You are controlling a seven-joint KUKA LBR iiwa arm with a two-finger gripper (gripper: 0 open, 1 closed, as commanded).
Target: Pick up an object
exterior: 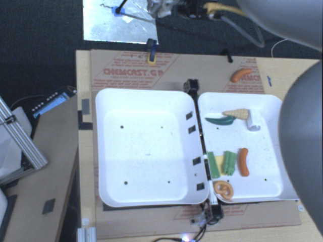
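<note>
A pretzel (223, 189) lies nearest in the right bin (270, 185), then a green bean piece (229, 162) beside an orange sausage (244, 162), a teal pepper (220, 119) beyond. Another sausage (240, 75) rests on the counter (131, 69). The gripper (161, 6) hangs farthest back; its grip I cannot tell.

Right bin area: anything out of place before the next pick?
Yes. One orange sausage lies outside the bins, on the board behind the right bin. A pretzel sits at that bin's front left corner, against the rim. The rest lie inside it.
</note>
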